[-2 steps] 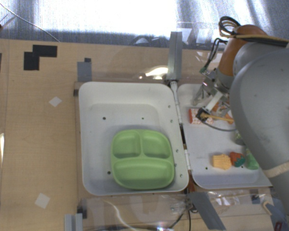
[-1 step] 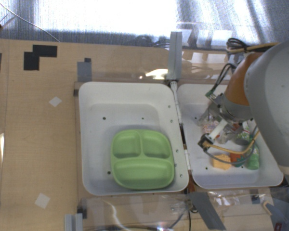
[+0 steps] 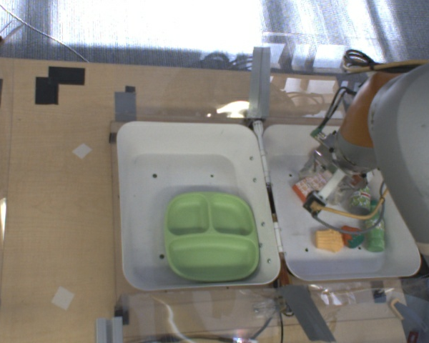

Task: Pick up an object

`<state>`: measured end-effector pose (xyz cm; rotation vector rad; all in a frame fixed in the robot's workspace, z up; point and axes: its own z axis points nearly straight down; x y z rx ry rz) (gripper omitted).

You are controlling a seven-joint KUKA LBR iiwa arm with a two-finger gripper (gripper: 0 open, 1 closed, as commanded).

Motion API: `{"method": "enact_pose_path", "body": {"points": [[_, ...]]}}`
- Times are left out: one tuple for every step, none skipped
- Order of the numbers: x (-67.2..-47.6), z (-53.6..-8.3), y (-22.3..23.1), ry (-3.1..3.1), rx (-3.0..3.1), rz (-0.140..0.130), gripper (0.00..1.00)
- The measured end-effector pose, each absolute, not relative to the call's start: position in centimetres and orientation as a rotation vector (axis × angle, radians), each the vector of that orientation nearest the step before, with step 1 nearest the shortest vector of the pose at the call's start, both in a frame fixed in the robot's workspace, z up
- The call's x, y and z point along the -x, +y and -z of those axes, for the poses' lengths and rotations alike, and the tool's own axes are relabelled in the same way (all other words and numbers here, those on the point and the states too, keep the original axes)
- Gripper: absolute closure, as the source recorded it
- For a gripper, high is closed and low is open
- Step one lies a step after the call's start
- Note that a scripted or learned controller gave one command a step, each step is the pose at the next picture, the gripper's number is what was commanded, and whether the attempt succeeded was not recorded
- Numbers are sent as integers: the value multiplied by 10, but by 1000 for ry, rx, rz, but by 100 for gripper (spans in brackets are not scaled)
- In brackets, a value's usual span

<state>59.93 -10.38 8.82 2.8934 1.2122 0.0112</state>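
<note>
A red packet [image 3: 305, 188] lay in the left half of the right bin [image 3: 300, 259], just beside the gripper [image 3: 320, 168], whose grip I could not tell, a yellow block [image 3: 329, 240] lay near that bin's front, and a green plate [image 3: 211, 236] lay left of it.

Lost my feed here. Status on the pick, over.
Gripper low in right bin, grasp unconfirmed. Yellow block and red packet close by. Green plate in left bin, out of the way.
</note>
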Motion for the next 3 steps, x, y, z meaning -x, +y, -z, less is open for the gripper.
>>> {"method": "enact_pose_path", "body": {"points": [[-601,-100,-103,1222,-2888,-13,100],[-606,-186,-36,1712,-2632,-5,100],[-605,-209,21,1896,-2504,-3,100]]}}
